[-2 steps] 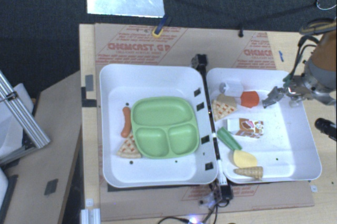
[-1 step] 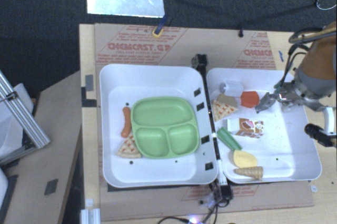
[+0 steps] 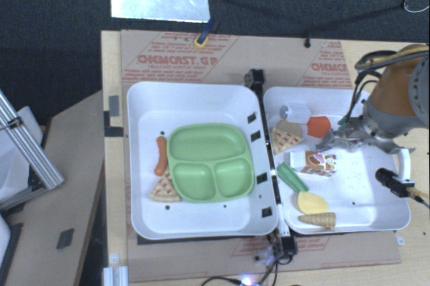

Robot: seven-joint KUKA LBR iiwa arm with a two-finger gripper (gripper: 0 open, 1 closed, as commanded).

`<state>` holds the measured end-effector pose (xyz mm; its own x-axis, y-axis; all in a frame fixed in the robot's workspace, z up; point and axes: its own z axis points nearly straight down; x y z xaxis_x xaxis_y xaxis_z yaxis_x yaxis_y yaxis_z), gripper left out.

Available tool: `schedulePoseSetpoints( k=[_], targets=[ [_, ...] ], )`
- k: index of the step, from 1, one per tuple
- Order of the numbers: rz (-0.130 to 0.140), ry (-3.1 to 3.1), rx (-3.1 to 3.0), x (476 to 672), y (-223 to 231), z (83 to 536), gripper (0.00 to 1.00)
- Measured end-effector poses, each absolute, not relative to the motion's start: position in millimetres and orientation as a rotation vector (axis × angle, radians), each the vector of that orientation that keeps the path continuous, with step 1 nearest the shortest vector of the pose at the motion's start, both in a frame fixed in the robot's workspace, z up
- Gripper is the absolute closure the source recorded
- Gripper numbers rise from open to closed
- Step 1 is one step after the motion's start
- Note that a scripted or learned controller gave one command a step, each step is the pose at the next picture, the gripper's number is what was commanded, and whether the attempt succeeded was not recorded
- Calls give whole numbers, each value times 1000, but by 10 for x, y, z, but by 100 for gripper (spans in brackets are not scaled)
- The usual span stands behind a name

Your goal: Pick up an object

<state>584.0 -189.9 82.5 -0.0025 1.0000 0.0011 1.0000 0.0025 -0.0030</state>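
My gripper [image 3: 334, 137] hangs low in the right bin [image 3: 376, 204], at its upper middle, on the grey arm with an orange band [image 3: 396, 93]. It is just right of and below a red-orange block [image 3: 318, 125], and above a small printed packet [image 3: 320, 162]. I see nothing clearly held in it. Left of the block lie a waffle piece [image 3: 285, 139] and a pale clear cup [image 3: 295, 111]. Lower in the bin are a green pickle [image 3: 292, 177], a yellow chip [image 3: 311, 202] and a cone [image 3: 317, 219].
The left bin [image 3: 144, 211] holds a green divided plate [image 3: 208, 162], a sausage [image 3: 161, 154] and a triangular waffle slice [image 3: 164, 189]. A black divider [image 3: 263, 144] runs between the bins. A black tool part [image 3: 393, 182] juts out at the right bin's right side.
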Motion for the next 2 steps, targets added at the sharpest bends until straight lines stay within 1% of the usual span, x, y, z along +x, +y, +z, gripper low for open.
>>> schedulePoseSetpoints(
  k=[1, 2],
  targets=[
    [-4, -2228, -2221, 5862, -1908, 967, 100],
    [-6, -2232, -2222, 5867, -1917, 1617, 100]
  ],
)
